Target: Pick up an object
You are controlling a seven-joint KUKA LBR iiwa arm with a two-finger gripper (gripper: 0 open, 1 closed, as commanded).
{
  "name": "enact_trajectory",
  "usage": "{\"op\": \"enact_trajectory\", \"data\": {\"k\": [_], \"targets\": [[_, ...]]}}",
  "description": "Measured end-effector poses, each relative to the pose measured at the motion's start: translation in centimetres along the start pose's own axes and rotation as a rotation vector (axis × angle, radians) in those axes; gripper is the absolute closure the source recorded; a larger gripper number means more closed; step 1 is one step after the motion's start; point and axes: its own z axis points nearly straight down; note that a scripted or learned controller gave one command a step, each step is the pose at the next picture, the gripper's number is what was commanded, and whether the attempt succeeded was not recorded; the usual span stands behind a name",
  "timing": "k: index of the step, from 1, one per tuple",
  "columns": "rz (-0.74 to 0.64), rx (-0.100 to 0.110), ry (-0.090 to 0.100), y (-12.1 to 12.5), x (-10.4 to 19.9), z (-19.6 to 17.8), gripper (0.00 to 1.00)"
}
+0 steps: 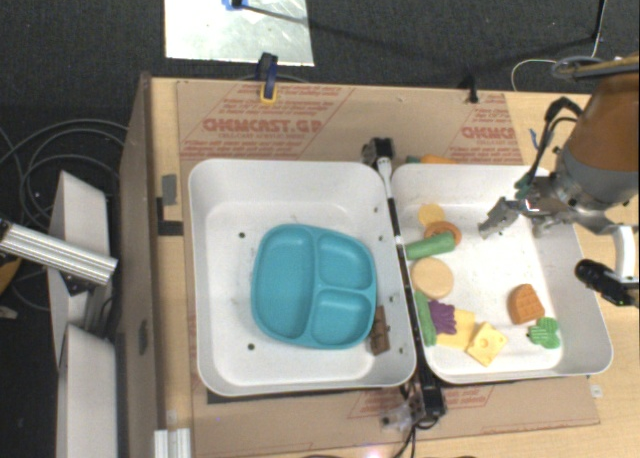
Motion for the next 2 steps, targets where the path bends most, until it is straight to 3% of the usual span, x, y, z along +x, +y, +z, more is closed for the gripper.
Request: {"op": "enact_trajectory", "data": {"k": [1,2], "targets": [[-0.005,0.004,0.003,2.2,5.0,5.7,0.0],[-0.004,0.002,0.001,4.3,6.9,10.0,0.0]]}}
